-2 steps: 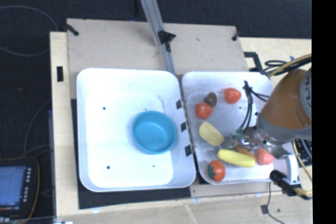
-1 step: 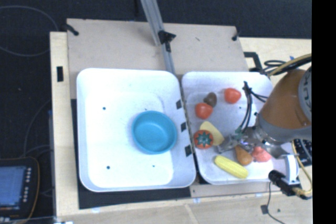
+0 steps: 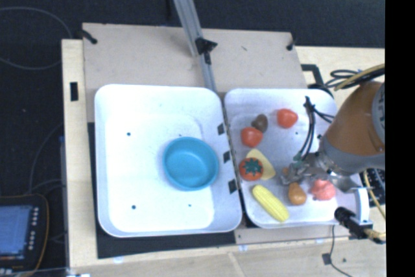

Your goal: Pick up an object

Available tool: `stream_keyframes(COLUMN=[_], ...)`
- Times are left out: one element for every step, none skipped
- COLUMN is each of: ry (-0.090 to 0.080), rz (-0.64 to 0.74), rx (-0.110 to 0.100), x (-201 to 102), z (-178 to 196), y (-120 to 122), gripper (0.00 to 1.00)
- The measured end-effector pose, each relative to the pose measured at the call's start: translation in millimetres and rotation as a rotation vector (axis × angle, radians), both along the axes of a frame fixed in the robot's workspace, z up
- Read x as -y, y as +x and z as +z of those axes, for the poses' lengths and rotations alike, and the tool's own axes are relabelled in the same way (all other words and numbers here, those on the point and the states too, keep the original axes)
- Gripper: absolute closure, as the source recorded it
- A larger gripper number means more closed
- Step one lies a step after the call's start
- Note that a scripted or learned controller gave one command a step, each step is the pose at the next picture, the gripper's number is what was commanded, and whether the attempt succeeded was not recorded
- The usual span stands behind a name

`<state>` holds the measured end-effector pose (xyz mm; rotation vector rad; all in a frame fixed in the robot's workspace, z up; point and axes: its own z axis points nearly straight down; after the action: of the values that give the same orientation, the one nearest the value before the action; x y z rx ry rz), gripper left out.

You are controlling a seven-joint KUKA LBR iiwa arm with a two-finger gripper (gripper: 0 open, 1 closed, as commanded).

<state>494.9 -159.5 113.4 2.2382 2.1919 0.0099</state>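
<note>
Claw sits low in your right bin, fingers hard to read, so you cannot tell open or closed. Small brown-orange object lies just below claw, near touching. Pink object just right of that. Yellow corn down-left of claw. Tomato-like piece left of claw on pale yellow wedge. Blue bowl far left, in your left bin.

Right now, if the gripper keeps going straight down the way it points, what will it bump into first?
Probably the small brown-orange item just beneath the gripper in the right bin. The pink item lies beside it. Depth is hard to judge from above.
</note>
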Motion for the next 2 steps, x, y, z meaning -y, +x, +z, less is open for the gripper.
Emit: stream_keyframes(ry=[0.002,0.001], rz=[0.031,0.026], rx=[-0.004,-0.001], x=[-6,1], z=[63,128], y=[3,5], gripper=[1.0,1.0])
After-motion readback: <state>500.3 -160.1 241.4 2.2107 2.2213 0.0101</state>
